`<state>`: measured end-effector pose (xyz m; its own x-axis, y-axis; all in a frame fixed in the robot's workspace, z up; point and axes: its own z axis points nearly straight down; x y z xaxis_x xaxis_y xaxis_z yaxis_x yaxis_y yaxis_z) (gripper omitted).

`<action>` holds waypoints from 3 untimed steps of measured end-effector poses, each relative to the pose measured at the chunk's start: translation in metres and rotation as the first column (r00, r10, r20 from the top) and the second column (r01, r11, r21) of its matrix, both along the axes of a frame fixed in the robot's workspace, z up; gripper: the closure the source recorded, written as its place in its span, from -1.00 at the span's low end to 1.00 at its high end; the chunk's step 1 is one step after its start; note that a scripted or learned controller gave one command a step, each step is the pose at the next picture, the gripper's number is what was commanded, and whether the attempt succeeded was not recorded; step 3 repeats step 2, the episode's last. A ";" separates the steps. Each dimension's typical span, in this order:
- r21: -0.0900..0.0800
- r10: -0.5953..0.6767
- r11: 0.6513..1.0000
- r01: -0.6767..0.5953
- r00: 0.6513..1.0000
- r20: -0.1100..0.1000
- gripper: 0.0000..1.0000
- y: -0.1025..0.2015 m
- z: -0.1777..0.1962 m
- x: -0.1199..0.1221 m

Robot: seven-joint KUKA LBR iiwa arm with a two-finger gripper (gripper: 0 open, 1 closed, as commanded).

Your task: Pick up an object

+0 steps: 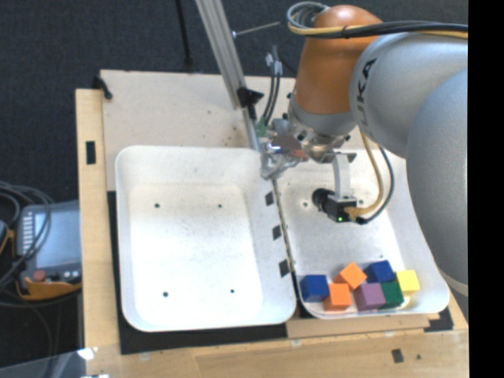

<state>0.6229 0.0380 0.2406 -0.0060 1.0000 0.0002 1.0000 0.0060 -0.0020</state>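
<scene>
Cubes are the only things to pick, seven of them huddled in the near corner of the right bin (331,246). A blue cube (313,287) sits nearest that bin's inner wall. Beside it come an orange cube (339,295), a purple cube (368,295) and a green cube (393,294) along the bin's near rim. Just behind that row lie a second orange cube (352,274), a second blue cube (380,271) and a yellow cube (407,281).

They look packed side to side and against the rim. A descent there could land the jaws on top of two cubes, wedge them against a neighbour, or lift none at all.

Farther up the right bin the floor is bare. The left bin (197,235) lies alongside.

At the right bin's far end, close to its inner wall, the arm's wrist (315,124) hangs well apart from the cubes. I cannot tell whether the jaws are spread or pressed together.

The grey casing (366,73) carries part of the KUKA lettering; I can read no other writing.
</scene>
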 end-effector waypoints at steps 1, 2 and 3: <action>0.001 0.001 1.000 -0.001 1.000 0.000 1.00 0.049 -0.003 -0.009; 0.000 -0.005 1.000 0.005 1.000 0.001 -1.00 0.046 -0.003 -0.008; 0.000 -0.005 1.000 0.005 1.000 0.001 -1.00 0.046 -0.003 -0.008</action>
